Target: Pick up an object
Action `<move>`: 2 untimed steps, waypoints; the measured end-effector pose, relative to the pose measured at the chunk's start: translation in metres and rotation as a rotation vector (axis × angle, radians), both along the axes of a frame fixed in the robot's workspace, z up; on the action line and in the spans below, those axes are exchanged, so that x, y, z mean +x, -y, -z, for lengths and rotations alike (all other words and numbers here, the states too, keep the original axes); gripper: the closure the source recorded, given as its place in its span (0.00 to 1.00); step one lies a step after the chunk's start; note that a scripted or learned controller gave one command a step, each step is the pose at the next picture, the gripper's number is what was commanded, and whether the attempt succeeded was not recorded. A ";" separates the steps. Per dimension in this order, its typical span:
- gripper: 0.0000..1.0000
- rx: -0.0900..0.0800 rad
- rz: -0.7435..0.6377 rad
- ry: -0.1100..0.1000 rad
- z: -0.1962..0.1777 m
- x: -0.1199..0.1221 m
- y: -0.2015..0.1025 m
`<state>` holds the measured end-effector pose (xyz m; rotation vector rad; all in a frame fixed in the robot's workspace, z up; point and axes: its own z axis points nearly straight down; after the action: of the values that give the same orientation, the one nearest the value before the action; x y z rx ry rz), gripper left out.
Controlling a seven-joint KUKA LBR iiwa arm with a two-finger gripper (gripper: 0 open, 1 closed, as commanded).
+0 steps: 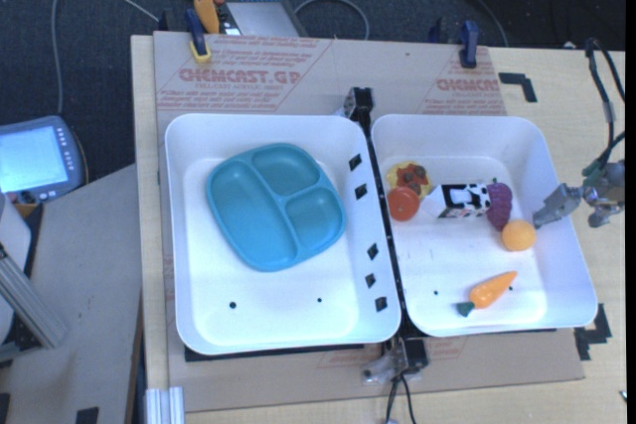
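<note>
Nearest you, low in the right bin (566,243), lies the toy carrot (493,290), well apart from the rest. Your gripper (556,205) sits at the right rim beside the orange ball (517,235); finger state you cannot tell. Pick the ball: descend centred, avoiding the purple piece (499,204).
</note>
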<state>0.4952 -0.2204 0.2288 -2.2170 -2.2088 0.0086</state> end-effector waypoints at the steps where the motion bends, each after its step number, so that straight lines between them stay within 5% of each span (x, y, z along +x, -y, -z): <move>1: 0.00 -0.004 -0.004 0.012 -0.006 0.003 -0.001; 2: 0.00 -0.001 -0.003 0.006 0.044 -0.007 0.003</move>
<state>0.4883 -0.2234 0.1845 -2.2178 -2.2154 0.0025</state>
